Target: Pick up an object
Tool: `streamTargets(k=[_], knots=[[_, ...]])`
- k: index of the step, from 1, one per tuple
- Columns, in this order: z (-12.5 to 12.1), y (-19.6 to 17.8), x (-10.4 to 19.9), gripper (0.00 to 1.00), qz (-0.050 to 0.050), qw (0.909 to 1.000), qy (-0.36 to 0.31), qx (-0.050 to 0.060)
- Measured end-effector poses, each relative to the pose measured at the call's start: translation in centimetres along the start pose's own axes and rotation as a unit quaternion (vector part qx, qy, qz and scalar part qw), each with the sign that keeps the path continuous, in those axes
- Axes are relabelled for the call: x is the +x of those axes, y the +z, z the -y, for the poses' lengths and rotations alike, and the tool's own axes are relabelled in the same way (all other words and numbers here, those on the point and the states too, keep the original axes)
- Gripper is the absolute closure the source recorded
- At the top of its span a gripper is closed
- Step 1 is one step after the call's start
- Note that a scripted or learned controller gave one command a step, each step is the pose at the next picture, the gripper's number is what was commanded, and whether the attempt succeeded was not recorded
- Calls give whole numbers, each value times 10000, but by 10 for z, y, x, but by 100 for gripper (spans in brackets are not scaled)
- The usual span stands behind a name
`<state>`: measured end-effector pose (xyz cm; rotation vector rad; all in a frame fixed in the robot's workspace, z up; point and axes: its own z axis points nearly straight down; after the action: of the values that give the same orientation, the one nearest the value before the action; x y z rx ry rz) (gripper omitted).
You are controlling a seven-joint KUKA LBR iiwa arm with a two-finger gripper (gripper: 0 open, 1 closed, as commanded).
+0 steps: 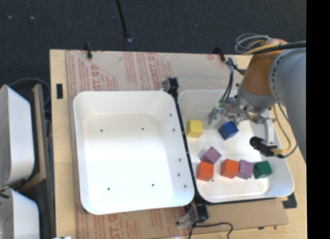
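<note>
The right bin [281, 184] holds several small cubes. A blue cube [228, 129] lies directly under my gripper [230, 116], which hangs low over the bin's upper middle; whether it touches the cube I cannot tell. A yellow cube [195, 128] sits to the left near the divider. Toward the front lie a purple cube [211, 155], an orange cube [205, 171], a second orange cube [230, 168], another purple cube [246, 169] and a green cube [262, 169]. The grey arm with its orange band [260, 75] comes in from the right.
The left bin [80, 124] stands beside the right one, their rims meeting at a black clamp [170, 84]. Cables [273, 147] hang off the wrist over the right bin's right side. A white box [15, 129] sits at the far left.
</note>
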<state>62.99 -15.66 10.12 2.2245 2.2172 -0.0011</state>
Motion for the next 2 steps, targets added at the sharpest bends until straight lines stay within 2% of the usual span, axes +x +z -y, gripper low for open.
streamTargets(k=[1, 2], knots=[[38, 0, 2, 0, -3, 10000, -10, 0], [64, 0, 32, 0, -7, 10000, -18, 1]])
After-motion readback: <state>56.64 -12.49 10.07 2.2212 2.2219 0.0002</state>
